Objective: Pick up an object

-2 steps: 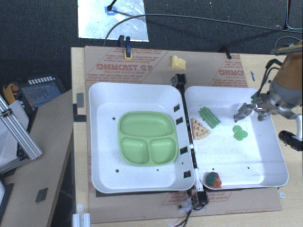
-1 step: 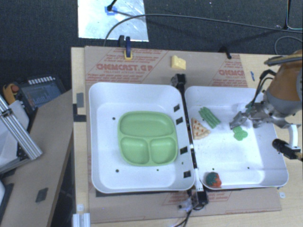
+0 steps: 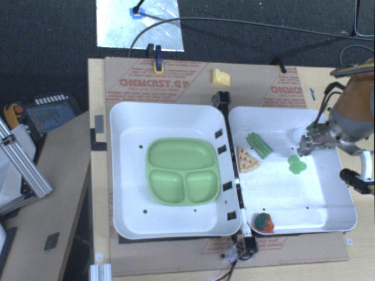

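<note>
Arm (image 3: 351, 107) reaching in over right bin (image 3: 328, 215), fingers (image 3: 306, 147) above green toy (image 3: 297, 166), grip state unclear.

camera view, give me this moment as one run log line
claw: right bin, above green toy | grasp: none seen | tray: left bin
</note>
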Tool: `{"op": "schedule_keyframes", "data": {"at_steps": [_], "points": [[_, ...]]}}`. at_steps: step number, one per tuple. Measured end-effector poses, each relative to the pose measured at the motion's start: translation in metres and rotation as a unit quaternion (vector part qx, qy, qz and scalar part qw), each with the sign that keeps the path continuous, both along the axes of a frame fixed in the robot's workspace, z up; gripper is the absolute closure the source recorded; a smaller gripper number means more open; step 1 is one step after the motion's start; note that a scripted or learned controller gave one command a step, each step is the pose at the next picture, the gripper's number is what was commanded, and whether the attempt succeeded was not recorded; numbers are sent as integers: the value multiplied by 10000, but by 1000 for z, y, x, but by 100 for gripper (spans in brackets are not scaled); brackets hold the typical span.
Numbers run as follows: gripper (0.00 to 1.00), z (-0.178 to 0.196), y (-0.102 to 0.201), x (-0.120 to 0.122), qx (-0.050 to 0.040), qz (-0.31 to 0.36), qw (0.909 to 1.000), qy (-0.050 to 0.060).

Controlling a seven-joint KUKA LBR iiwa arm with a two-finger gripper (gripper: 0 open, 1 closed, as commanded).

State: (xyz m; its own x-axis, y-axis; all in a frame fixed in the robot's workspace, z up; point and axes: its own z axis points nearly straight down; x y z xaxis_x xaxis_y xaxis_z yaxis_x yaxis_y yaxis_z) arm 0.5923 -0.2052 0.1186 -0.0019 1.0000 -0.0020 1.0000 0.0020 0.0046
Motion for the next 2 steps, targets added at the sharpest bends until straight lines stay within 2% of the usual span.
{"op": "schedule_keyframes", "data": {"at_steps": [1, 2], "points": [[100, 65, 0, -1, -5, 7, 10000, -19], [100, 120, 3, 11, -4, 15, 10000, -18]]}}
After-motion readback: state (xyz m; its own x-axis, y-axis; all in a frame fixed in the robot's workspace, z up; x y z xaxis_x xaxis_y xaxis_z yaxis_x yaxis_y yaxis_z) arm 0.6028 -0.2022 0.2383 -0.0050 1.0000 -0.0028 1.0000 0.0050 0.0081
